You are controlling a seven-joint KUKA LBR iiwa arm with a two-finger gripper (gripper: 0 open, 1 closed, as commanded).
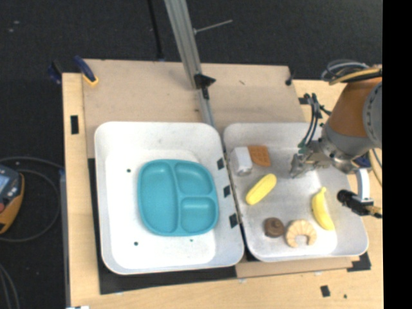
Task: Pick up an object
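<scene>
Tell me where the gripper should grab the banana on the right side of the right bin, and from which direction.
Probably across the middle of the banana, coming straight down. It lies flat, its long axis running from upper left to lower right in the camera view, so fingers closing across the narrow width should fit. Bare bin floor to its left leaves room, while the croissant sits near its lower end.

blue divided plate [178, 196] in left bin [112, 140] | metal post [185, 37]
</scene>
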